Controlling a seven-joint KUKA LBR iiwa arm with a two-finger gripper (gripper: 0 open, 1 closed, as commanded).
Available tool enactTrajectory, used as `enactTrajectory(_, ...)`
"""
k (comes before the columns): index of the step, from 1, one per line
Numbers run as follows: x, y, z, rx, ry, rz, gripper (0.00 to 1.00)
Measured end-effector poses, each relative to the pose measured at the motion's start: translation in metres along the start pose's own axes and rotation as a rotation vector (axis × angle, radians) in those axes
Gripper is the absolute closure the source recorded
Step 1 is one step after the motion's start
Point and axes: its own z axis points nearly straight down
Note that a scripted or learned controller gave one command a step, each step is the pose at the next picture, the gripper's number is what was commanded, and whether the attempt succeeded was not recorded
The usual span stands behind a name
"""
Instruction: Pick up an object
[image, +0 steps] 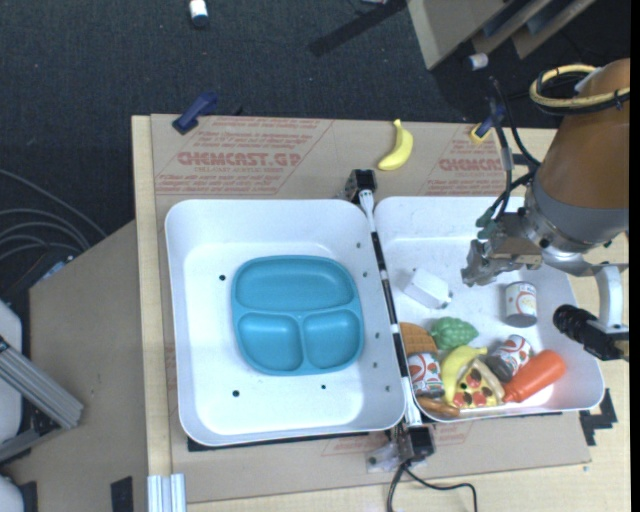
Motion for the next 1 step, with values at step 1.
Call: enactTrajectory(1, -0.0259, 0.0191, 0.0016, -0.004, -0.002, 0.001, 1.0)
